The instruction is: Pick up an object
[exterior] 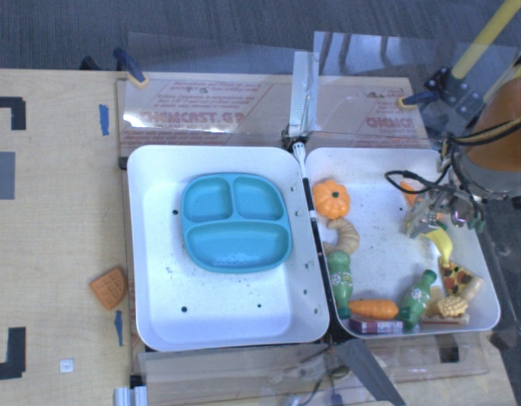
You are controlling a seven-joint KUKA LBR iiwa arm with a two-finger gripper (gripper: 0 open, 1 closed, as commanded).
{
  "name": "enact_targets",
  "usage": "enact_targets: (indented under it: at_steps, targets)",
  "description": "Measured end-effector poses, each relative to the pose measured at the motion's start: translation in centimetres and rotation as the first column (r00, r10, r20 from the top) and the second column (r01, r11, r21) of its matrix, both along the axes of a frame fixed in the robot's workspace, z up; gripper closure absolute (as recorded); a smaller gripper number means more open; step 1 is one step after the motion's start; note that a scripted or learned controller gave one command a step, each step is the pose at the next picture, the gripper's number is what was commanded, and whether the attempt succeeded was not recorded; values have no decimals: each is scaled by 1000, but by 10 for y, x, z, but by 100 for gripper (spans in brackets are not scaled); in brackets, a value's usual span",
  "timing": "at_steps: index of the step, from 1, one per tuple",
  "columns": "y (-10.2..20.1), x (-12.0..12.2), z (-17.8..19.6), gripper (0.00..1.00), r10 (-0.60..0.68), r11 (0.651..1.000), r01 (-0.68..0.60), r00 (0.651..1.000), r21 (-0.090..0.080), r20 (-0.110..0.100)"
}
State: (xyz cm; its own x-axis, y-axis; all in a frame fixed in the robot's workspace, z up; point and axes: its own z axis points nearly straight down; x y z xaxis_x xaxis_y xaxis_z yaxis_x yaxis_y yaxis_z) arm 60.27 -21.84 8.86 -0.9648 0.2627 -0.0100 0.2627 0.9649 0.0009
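Note:
My gripper [426, 216] hangs low over the right side of the right bin [375, 184], with cables around its wrist. Just below it and toward the front lies a yellow banana [441, 244]; whether they touch is unclear. Other toy foods share this bin: an orange pumpkin [332, 200] at the left wall, a tan croissant [348, 235] below it, a green vegetable [339, 279], a carrot [374, 309], a green bottle [419, 293], a corn cob [451, 308] and a pizza slice [460, 277].
The left bin [150, 252] holds a blue divided plate [236, 223]. A waffle-like toy [109, 287] lies on the wooden bench left of the bins. Clear panels stand behind both bins. A bare white patch of floor sits in the middle of the right bin.

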Motion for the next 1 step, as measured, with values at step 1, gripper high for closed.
enact_targets:
  at_steps: [1]
  targets:
    - [0, 0, -1, 0, 0, 1000, 0, 1000, 0, -1]
